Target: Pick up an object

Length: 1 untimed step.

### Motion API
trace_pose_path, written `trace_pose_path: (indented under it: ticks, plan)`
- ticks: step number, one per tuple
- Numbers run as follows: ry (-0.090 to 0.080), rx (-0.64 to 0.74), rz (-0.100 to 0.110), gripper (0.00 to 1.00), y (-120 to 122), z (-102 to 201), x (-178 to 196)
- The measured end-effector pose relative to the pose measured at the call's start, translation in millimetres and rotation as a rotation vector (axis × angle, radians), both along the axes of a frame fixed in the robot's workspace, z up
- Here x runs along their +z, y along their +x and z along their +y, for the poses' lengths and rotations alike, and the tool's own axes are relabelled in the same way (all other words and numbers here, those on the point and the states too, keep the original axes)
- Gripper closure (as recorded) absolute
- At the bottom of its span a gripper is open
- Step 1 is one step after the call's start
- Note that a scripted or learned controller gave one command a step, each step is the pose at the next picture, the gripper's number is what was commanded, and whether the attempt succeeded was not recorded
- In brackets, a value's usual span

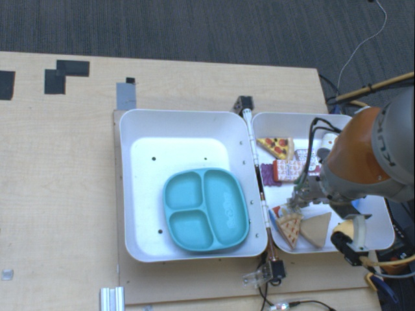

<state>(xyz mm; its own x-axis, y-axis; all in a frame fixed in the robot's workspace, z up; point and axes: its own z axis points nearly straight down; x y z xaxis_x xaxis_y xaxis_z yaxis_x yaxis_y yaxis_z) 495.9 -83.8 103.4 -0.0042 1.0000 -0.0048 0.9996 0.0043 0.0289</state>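
Two white bins side by side, one blue divided plate [206,208] in the left bin [139,173], two pizza slices [290,229] and one tan wedge [316,229] right of it, gripper [299,199] above them, grip impossible to tell.

Two white bins sit side by side on a wooden bench [58,173]. The left bin [139,238] holds a blue plate [206,208] with three parts. The right bin [382,235] holds toy food: a pizza slice [275,147] at the top, a purple packet [288,170] below it, and a sandwich piece [290,228] beside a tan wedge [317,230]. The grey and orange arm [363,157] reaches down over the right bin.
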Motion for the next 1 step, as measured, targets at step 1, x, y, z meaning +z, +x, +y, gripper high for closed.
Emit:
trace_pose_path:
  ticks: [1]
  plan:
    - [0.000, -0.001, 0.000, 0.00, -0.1, -0.2, -0.1]
